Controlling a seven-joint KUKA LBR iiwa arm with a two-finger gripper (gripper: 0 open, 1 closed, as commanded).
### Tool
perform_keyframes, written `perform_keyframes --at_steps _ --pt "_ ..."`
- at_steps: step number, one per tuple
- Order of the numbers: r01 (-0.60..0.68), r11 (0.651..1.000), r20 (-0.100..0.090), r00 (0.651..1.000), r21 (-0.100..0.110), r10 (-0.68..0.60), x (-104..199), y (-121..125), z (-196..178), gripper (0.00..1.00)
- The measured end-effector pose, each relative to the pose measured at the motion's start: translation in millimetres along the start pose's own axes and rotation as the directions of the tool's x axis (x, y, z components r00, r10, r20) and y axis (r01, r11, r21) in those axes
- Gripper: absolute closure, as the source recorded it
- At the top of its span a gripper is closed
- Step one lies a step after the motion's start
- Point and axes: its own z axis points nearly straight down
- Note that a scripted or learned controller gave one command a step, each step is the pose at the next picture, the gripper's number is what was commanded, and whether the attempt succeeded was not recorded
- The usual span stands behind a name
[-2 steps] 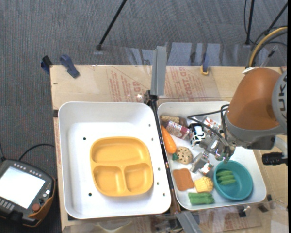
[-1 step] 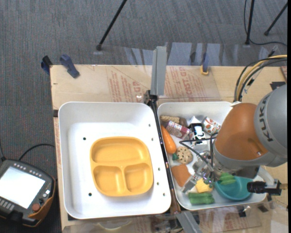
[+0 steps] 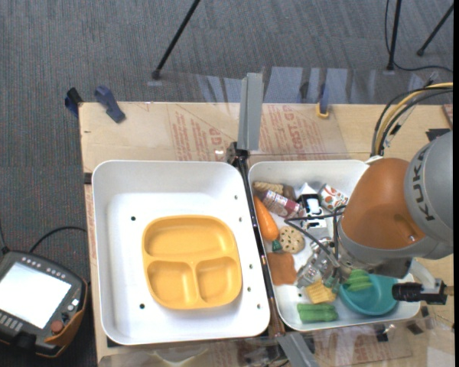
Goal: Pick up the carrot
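The carrot (image 3: 265, 219) was seen against the right bin's (image 3: 359, 165) left wall, its long axis running along that wall, while the tool (image 3: 320, 270) was held lower and toward the bin's middle, its state not discernible.

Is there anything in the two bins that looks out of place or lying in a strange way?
Mostly no. The carrot leans against the right bin's left wall, apart from the tool. The yellow tray lies slightly askew in the left bin.
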Motion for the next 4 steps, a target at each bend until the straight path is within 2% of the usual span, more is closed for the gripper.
perform_keyframes --at_steps 1,2,3,4 --pt "-0.173 0.985 0.009 0.985 -0.009 0.173 48 40 -149 1.0" --pt "-0.175 0.985 0.004 0.985 0.0 0.175 48 38 -145 0.0" --pt "-0.001 1.0 0.0 1.0 0.002 0.001 39 23 -89 0.0" --pt "-0.212 0.977 -0.002 0.977 0.004 0.212 13 -8 2 0.0"
